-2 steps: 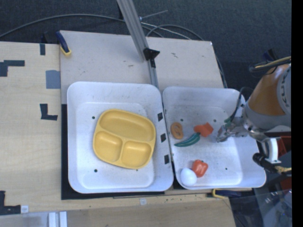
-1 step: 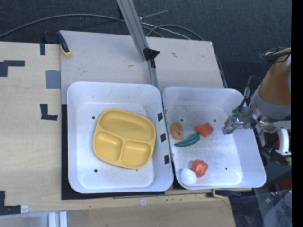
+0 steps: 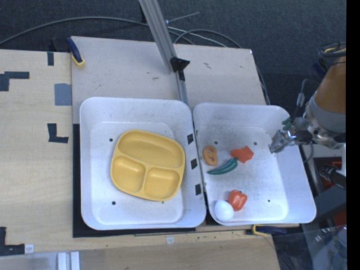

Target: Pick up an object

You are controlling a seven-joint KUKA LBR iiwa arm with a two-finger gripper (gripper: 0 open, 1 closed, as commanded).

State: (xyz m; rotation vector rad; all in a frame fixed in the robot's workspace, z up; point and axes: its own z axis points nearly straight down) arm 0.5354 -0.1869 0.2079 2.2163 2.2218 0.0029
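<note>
White, smooth-walled plastic forms the right bin (image 3: 292, 179), a shallow tray with rounded corners that serves here as the landmark. On its floor lie six small toy foods of glossy plastic. Near the bin's centre sits an orange-red wedge-shaped piece (image 3: 242, 153); just left of and below it, touching or nearly so, lies a slender curved dark-green pod (image 3: 223, 167). Left of these, close to the bin's left wall, is a small tan ring-shaped piece (image 3: 210, 155). At the bin's near edge a lumpy red pepper (image 3: 237, 199) rests against a smooth white egg (image 3: 224, 210), which sits in the bin's lower left corner.

At the bin's right wall, above the upper part of the rim, hangs the metallic hand (image 3: 277, 143) of the grey arm (image 3: 329, 114), whose orange band shows above the wrist. Whether the hand is open or closed cannot be told; nothing is seen in its grip, and it is well apart from the toys.

Directly left of the right bin stands a matching left bin (image 3: 90, 151), holding a matte yellow plate (image 3: 148, 165) with rounded corners and three moulded compartments. Both bins rest on a pale wood-grained desk (image 3: 34, 151).
</note>
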